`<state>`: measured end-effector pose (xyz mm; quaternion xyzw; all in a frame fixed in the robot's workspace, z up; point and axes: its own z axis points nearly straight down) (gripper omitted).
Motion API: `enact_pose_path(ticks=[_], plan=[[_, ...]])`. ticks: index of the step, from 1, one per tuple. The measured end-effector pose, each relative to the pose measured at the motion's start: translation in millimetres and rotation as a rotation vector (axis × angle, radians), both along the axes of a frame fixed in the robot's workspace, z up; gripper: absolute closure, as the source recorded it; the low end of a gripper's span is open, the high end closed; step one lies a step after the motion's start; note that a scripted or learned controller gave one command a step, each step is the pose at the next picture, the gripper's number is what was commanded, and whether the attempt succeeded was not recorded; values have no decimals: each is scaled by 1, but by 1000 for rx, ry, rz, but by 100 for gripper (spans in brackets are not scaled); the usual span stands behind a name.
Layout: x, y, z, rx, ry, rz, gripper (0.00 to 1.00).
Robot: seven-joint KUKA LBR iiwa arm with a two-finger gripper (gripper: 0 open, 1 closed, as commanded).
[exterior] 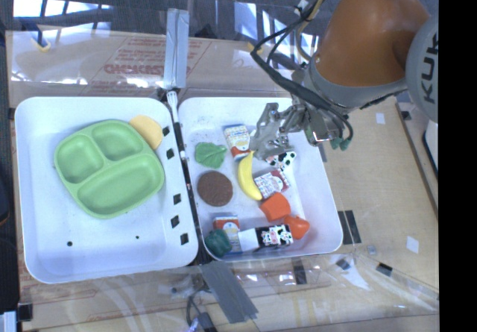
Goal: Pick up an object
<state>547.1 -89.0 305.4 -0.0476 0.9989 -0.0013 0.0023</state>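
Banana [248, 176] just below the claw [270, 138] (fingers' spread unclear), untouched.

Place: a robot lab, not a home.
Robot: a big arm [373, 32] with bundled wires reaches over the bench.
Bench: brown top [387, 196] with bits of tape stuck on it.
Bins: two white bins, left [30, 196] and right [328, 211], side by side.
Things: toy food and a green plate [108, 166], like test toys.
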Motion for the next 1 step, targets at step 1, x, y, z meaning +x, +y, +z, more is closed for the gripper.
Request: enact_pose_path(ticks=[1], plan=[[0, 0, 0, 1, 1, 0, 0]])
